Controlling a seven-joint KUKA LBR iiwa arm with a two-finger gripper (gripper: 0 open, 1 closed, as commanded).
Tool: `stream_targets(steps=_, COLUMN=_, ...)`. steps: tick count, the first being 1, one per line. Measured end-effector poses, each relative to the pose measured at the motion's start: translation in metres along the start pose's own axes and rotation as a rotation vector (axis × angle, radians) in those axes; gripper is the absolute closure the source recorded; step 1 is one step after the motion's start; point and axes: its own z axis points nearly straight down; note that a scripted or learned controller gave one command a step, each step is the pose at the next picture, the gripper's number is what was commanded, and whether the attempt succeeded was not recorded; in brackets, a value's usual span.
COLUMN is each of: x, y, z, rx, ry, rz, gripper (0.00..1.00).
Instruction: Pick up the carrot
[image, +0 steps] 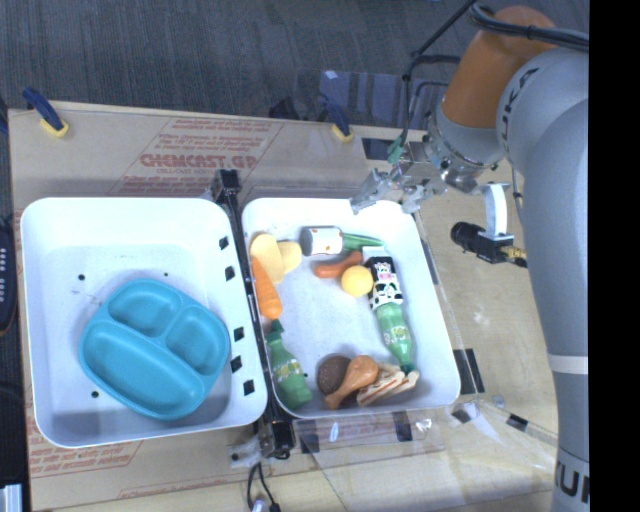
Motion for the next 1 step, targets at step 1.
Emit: stream_targets(steps=1, x=0.031, y=-0.0134, z=0.1532, rx=0.001, ry=0.003, rz=-0.194, gripper=0.0)
